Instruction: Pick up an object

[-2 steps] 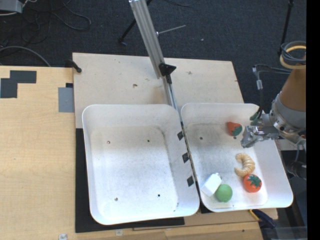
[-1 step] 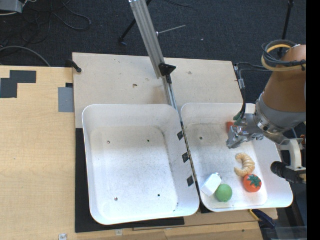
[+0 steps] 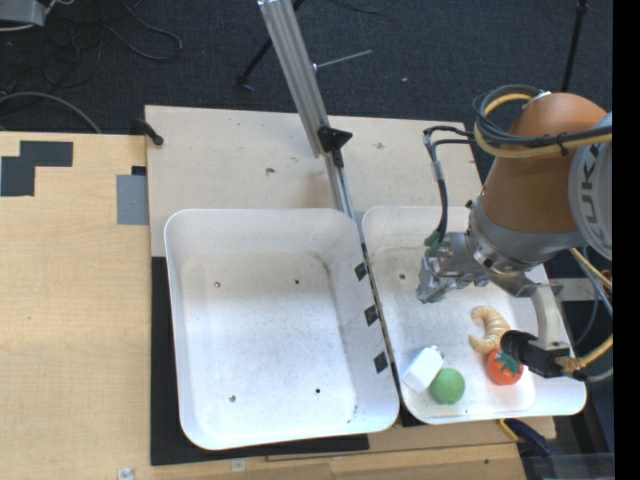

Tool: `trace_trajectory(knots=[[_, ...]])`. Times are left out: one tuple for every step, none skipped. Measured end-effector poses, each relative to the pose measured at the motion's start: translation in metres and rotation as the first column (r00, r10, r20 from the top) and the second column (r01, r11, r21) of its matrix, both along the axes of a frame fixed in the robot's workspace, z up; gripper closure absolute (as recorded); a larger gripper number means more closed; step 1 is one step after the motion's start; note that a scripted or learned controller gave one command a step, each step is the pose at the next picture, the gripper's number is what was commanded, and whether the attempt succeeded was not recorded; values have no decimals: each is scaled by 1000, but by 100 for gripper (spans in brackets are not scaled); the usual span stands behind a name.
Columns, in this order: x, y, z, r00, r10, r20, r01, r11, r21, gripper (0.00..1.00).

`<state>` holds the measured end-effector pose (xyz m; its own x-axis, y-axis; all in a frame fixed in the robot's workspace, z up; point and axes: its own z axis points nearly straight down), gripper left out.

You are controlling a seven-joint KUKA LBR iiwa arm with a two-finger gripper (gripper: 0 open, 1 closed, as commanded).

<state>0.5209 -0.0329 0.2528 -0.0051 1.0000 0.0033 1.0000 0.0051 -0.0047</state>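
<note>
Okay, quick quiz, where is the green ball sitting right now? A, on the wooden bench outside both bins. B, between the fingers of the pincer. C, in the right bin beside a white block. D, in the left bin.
C: the green ball lies near the front edge of the right bin, touching the white block.

Bench seen from above — one fixed camera.
It looks down at a slant on both white bins (image 3: 200,230), at mid distance.
</note>
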Motion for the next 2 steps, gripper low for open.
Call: trace_trajectory(knots=[[1, 54, 3, 1000, 0, 1, 0, 1000, -1, 100], [-10, 100, -6, 1000, -1, -1, 1, 1000, -2, 100]])
